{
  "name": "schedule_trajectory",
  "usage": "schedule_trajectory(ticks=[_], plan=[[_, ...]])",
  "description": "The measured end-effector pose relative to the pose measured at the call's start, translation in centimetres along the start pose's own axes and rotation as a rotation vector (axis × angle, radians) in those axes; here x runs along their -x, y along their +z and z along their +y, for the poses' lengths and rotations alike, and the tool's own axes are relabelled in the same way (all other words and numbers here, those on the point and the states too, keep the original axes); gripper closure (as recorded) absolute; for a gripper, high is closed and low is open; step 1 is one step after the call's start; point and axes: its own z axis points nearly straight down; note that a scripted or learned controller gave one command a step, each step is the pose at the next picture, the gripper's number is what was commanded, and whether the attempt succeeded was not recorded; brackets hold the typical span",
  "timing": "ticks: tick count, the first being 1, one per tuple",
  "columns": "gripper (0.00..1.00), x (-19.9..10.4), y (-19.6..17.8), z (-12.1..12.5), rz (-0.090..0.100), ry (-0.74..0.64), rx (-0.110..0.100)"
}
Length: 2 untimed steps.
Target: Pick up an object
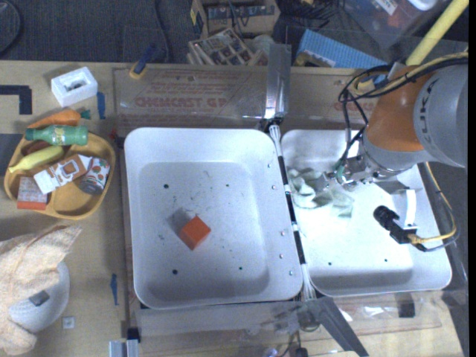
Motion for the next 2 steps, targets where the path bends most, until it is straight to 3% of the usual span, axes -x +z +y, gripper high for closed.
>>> schedule_trajectory(ticks=[1,2], plan=[[0.0,1.14,0.08,5.36,-0.002,-0.001,0.0],[0.0,0.83,0.12,6.04,-0.003,-0.008,-0.002]])
